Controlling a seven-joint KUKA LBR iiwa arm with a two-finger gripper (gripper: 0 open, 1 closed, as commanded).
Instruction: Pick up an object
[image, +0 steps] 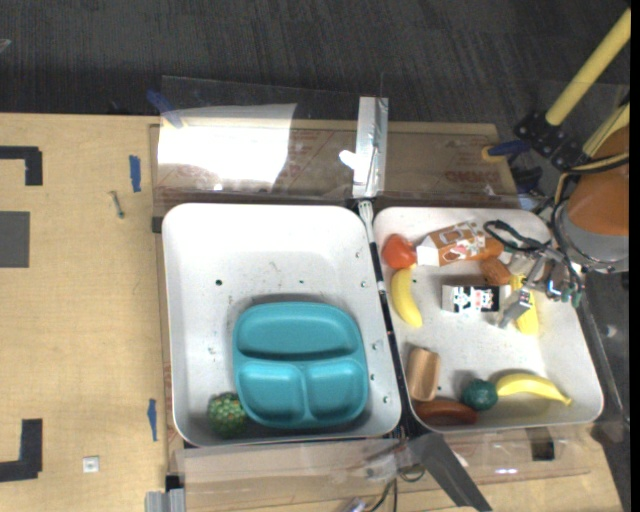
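Brown sausage toy (443, 409) at front rim; gripper (522, 305) over milk carton (470, 298), grip state unclear; carton light, stiff: grab sides.

Grey arm with orange band (603, 205) reaching in from right, jaws (522, 296) lowered, pointing left
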